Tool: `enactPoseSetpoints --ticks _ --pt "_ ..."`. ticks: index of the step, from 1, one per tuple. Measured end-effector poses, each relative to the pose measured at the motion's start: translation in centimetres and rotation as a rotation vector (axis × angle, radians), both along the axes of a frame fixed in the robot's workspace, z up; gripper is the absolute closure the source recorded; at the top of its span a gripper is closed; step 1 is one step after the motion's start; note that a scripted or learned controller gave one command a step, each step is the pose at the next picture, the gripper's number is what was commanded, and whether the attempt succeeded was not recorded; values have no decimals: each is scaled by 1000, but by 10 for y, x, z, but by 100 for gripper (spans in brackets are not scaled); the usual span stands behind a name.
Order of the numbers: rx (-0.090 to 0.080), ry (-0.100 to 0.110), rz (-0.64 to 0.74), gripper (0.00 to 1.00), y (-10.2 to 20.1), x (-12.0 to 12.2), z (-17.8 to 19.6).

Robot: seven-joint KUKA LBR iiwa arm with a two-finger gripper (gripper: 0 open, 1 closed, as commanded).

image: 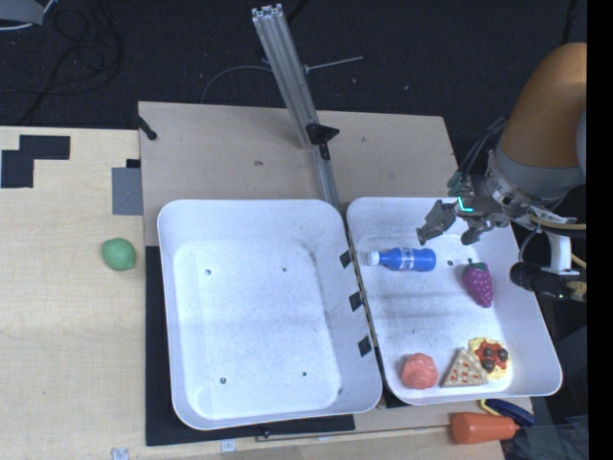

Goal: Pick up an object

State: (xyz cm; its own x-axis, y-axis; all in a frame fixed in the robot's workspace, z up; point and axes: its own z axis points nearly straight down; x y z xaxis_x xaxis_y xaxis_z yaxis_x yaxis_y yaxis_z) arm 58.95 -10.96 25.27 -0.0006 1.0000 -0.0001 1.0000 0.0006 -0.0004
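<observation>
Gripper: two-finger gripper hangs over the upper part of the right bin, fingers spread apart with nothing between them.
Nearest target: blue bottle lying on its side, white cap toward the left bin, just below and left of the fingertips — my pick for this try.
Other candidates: purple grape bunch near the bin's right wall; red-orange lump and a pizza-like wedge at the near end, well apart from the gripper.
Outside the bins: green ball on the bench at left; orange carrot-like piece by the front edge (neither worth reaching for).
Approach advice: centre over the bottle's body, not the cap, and turn the fingers across its short axis — a round bottle will likely roll if caught off-centre.
Risk: the bottle lies close to the wall between the bins; descend straight, close only once the fingers straddle it.
</observation>
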Motion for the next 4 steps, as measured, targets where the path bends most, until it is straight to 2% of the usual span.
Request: enactPoseSetpoints --ticks 1,2,3,4 --pt "0 0 0 0 0 0 0" --pt "1 5 -1 0 -8 -2 -60" --pt "1 5 0 0 0 -2 -121" --pt "0 1 0 0 0 -2 -162"
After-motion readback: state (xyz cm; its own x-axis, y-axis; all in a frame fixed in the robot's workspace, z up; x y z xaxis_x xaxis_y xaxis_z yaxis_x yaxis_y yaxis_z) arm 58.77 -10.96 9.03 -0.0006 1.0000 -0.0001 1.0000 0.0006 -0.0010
